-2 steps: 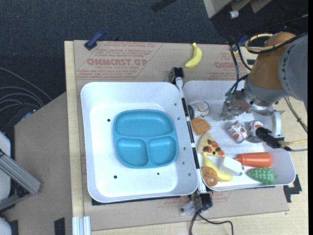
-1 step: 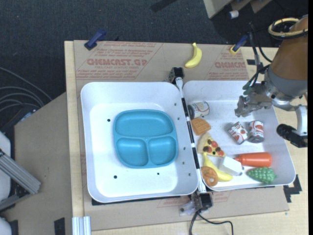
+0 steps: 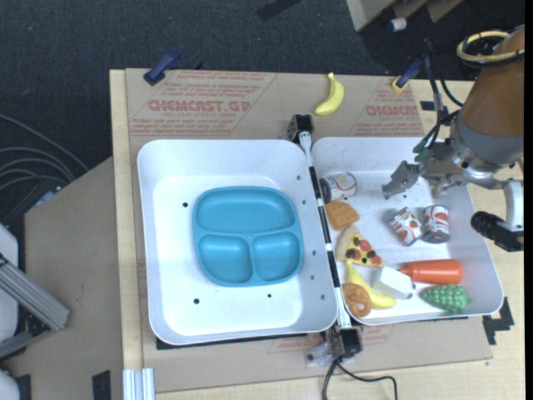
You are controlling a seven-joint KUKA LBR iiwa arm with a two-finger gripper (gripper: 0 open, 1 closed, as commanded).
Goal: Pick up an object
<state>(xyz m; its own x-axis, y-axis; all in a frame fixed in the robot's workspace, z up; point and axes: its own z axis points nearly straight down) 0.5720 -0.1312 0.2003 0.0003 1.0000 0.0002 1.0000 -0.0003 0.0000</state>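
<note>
Tool (image 3: 410,179) is sitting over the upper part of the right bin (image 3: 491,265), with the grey arm (image 3: 491,115) coming in from the right and its orange section up by the top right corner. The wrist looks angled down and leftward, so the fingers point toward the middle of the bin. From this angle they look spread apart with nothing between them, so I'd call it wide and empty-handed.

Nothing's picked yet. The nearest candidates are the two little red-and-white cans (image 3: 419,223), lying just below the tool and slightly to its right, right next to each other. Each one seems to lie on its side, though I can't really tell which way the long axes run. A silver can (image 3: 340,185) sits to the tool's left by the divider, also fairly near.

Farther down the bin: a cookie-looking thing (image 3: 341,215), a pizza slice (image 3: 363,251), a carrot (image 3: 431,271) lying roughly left to right, green grapes (image 3: 444,297), and a pretzel (image 3: 359,297) with a banana (image 3: 376,294) at the bottom edge.

My guess is the easiest move is a short drop downward toward the red cans, but they're so close together that the fingers could straddle both or knock one away.

The left bin (image 3: 158,223) holds a blue divided plate (image 3: 246,234), and another banana (image 3: 331,97) lies on the surface behind the bins.
</note>
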